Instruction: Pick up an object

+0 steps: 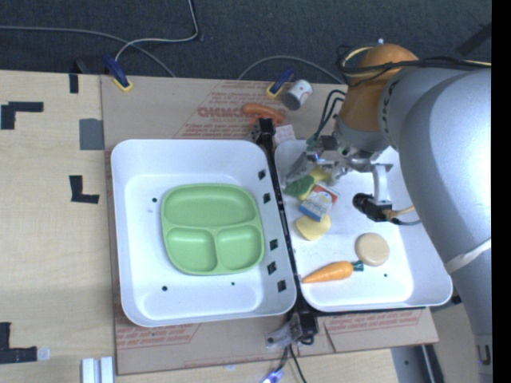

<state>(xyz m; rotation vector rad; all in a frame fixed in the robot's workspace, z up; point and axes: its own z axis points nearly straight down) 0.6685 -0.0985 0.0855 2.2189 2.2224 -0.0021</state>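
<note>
Two white bins sit on the table. The left bin (136, 294) holds one green divided plate (212, 227). The right bin (415, 282) holds one carrot (329, 273), one round tan disc (372, 248), one yellow piece (313, 228) and a small clutter of items (311, 188). My claw (329, 159) is low over that clutter; I cannot tell its opening or contact.

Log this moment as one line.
tool: over right bin clutter | carrot: lying loose | green tray: left bin
</note>
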